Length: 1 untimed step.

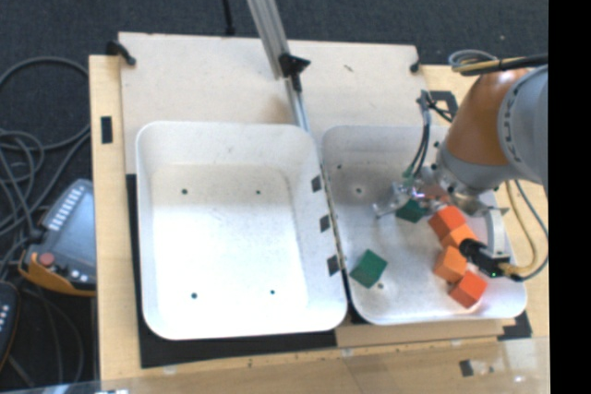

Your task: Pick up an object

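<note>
My gripper is low inside the right bin, near its middle. The grey arm with its orange band comes in from the right above it. A small dark green block lies right at the gripper's tip, partly hidden by it, and I cannot tell whether it is held. A second green cube rests on the bin floor toward the front left. Three orange blocks lie in a line at the bin's right front, just right of the gripper.
The left bin stands beside the right one, their walls touching. A slanted metal rail rises from behind the bins. Cables run along the arm and over the right bin's right rim. A pendant lies left of the bench.
</note>
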Available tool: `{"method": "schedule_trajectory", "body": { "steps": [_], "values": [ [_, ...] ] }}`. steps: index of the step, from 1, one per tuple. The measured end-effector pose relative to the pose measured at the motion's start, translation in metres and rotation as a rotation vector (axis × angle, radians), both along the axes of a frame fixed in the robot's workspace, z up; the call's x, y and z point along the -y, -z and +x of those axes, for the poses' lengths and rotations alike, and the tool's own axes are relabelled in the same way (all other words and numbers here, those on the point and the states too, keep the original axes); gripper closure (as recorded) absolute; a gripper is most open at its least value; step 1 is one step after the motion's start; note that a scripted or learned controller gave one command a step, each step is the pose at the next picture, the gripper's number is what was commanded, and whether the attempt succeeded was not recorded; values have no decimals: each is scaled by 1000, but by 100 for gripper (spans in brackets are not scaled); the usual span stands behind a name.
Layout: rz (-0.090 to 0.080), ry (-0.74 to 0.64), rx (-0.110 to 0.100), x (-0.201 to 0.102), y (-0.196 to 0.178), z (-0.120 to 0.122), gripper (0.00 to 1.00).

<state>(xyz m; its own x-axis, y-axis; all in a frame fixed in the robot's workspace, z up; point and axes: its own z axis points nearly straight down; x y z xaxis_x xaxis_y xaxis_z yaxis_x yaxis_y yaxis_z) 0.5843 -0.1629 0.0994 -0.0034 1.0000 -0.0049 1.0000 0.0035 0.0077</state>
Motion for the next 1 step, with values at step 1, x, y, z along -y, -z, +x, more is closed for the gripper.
{"method": "schedule_trajectory", "body": {
  "steps": [1],
  "values": [
    [3, -1, -2, -13, 2, 53, 0]
  ]
}}
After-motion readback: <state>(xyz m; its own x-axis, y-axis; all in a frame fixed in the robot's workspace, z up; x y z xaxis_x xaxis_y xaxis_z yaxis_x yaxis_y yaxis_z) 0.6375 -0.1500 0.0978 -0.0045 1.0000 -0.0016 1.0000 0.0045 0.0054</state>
